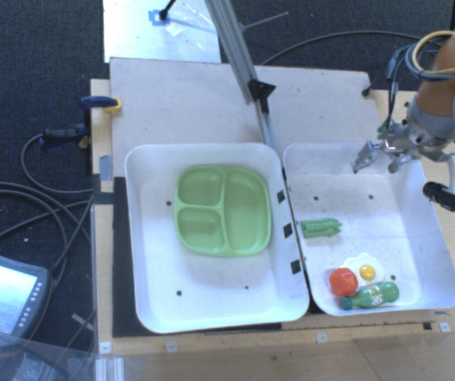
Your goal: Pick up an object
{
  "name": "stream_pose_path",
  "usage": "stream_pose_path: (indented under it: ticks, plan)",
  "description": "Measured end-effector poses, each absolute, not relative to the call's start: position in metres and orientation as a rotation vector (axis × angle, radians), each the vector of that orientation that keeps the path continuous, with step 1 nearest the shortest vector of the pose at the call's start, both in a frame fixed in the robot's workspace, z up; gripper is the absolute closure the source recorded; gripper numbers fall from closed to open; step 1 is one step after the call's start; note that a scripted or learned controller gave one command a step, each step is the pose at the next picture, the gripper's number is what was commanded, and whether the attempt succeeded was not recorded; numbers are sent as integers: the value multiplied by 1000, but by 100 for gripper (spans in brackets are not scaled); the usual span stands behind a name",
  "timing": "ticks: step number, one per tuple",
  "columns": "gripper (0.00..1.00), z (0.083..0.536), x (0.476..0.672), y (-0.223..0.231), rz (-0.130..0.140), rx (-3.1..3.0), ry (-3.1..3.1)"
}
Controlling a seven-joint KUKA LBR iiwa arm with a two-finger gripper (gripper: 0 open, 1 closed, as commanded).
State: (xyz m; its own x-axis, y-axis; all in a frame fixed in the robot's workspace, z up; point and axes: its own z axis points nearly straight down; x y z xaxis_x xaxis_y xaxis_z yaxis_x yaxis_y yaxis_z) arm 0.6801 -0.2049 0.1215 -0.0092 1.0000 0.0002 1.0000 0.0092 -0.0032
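Note:
The right bin point(429, 236) holds a green bean pod point(321, 227) near its left wall. Close to the front edge lie a fried egg toy point(363, 269), a red tomato point(342, 281) and a small green bottle point(372, 294) on its side. My gripper point(375, 160) hangs over the bin's far edge, well behind all of these, open, with nothing between its fingers.
A light green divided plate point(223, 210) lies in the left bin point(144, 236). A slanted metal pole point(235, 42) crosses the back of the bench down to the wall between the bins. Cables and a teach pendant point(1, 292) lie on the floor at the left.

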Motion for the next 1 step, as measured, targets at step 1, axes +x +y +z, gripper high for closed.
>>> stream_pose_path:
  ticks: [1]
  plan:
    - [100,138,683,-206,-2,-2213,-2240]
